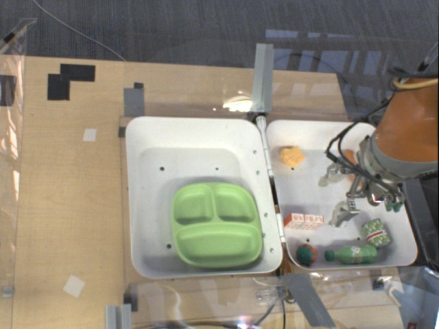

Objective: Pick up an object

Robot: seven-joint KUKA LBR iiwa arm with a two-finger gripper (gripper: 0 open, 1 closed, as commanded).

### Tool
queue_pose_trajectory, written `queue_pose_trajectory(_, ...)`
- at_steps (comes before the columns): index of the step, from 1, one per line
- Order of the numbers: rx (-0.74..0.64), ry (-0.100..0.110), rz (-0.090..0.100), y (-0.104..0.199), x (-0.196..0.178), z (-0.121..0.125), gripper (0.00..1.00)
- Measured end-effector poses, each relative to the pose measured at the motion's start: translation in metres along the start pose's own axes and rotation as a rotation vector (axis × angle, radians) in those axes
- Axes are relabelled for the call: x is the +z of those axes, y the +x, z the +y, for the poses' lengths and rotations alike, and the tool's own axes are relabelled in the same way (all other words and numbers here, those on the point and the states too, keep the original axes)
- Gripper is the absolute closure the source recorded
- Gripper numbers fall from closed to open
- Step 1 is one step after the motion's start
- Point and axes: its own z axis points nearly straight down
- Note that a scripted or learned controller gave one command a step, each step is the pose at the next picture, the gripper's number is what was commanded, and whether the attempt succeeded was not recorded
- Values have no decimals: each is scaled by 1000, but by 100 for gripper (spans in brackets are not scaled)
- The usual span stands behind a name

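The right bin (274,137) holds several small objects. An orange lump (292,157) lies near its back left. A red and white box (304,221) sits at the left, with a red and green ball (306,253) in the front corner. A green bottle (352,253) lies on its side along the front wall, and a green and white can (375,232) lies just behind it. My gripper (336,196) hangs over the middle of this bin, open, with only bare bin floor between its fingers. It is right of the box and behind the bottle.
A green divided plate (216,223) fills the front of the left bin (144,184). The grey arm with its orange band (408,125) covers the back right of the right bin. A metal post (263,81) stands behind the gap between the bins.
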Motion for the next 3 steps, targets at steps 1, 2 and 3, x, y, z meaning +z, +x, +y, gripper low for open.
queue_pose_trajectory(1,241,0,-6,-71,95,-3,0)
queue_pose_trajectory(2,233,0,-14,-73,83,-1,100)
queue_pose_trajectory(3,404,-4,-8,-70,-2,68,100)
